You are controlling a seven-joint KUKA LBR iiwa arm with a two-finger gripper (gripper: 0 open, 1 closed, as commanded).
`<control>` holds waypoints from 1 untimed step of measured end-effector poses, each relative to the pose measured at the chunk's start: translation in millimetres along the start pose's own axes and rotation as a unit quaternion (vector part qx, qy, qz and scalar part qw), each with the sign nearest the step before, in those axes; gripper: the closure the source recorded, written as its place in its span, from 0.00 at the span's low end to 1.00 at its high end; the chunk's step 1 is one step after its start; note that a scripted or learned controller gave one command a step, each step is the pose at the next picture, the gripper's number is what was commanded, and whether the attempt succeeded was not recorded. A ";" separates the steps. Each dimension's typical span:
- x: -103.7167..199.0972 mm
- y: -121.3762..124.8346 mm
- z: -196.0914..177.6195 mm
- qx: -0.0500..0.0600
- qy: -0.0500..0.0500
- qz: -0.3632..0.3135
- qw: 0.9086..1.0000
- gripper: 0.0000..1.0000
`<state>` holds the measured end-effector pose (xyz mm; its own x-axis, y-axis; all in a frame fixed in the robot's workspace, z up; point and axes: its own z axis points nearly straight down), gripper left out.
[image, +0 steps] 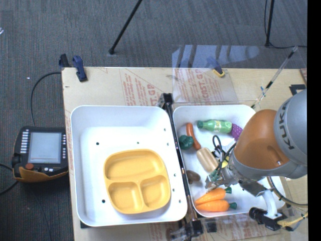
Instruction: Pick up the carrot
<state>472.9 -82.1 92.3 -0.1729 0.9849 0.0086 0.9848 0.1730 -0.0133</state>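
Two orange carrots with green tips lie side by side at the front of the right bin (247, 111): the upper carrot (211, 196) and the lower carrot (215, 206). My gripper (219, 177) hangs just above and behind the upper carrot, under the orange wrist band (258, 144). Dark cables and the wrist hide most of the gripper. No carrot shows between the gripper parts; both lie on the bin floor.
The right bin also holds a green bottle (215, 126), a purple piece (236, 130), a sausage (192, 133), a dark green item (186, 142), a tan bun (206, 159) and a brown piece (193, 175). A yellow divided plate (136, 179) sits in the left bin (80, 149).
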 end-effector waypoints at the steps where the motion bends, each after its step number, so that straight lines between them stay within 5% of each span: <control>1: -20.5 -2.1 -42.6 -0.004 -0.001 0.192 0.981 1.00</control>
<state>475.0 -103.0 134.7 0.2112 0.9774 0.0016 0.9774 -0.2111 -0.0073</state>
